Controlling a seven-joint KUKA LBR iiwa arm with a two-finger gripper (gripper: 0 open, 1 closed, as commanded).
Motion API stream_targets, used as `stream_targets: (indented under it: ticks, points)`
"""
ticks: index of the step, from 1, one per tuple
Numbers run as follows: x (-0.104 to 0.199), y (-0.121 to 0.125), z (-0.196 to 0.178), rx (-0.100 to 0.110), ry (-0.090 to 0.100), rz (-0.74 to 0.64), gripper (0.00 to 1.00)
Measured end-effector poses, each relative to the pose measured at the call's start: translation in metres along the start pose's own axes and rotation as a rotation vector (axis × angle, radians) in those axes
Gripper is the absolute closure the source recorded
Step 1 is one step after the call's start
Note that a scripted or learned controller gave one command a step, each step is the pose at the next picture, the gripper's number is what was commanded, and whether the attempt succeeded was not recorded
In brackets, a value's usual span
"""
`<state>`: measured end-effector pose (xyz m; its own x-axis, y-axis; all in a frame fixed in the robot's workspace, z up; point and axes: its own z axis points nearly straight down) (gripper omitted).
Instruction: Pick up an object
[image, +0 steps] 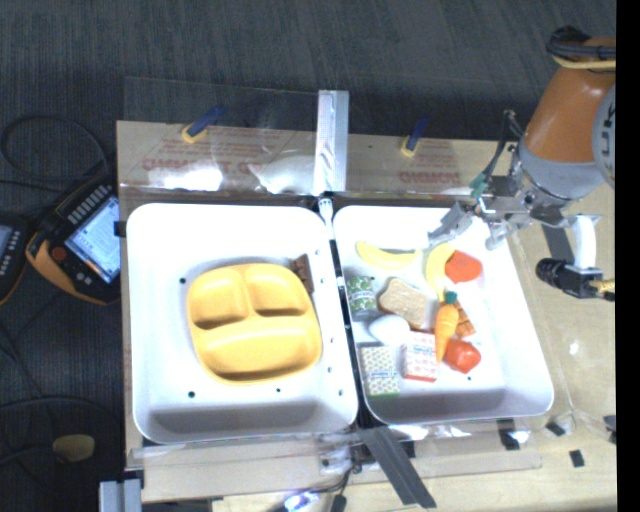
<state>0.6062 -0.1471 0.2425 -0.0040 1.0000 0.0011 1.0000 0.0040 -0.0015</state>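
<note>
Tomato, red, roundish — perhaps plastic; beside banana

I am seeing the arm showing a rounded orange band over grey housing; the tool is presenting slim metallic fingers and thin cabling.
</note>
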Motion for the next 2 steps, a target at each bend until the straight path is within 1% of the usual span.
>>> stream_targets:
  ticks: [1,2]
  points:
    - [-0.018,-0.003,0.144,-0.005,0.0,-0.265,0.0]
    - [-0.024,-0.111,0.148,-0.033,-0.013,-0.321,0.0]
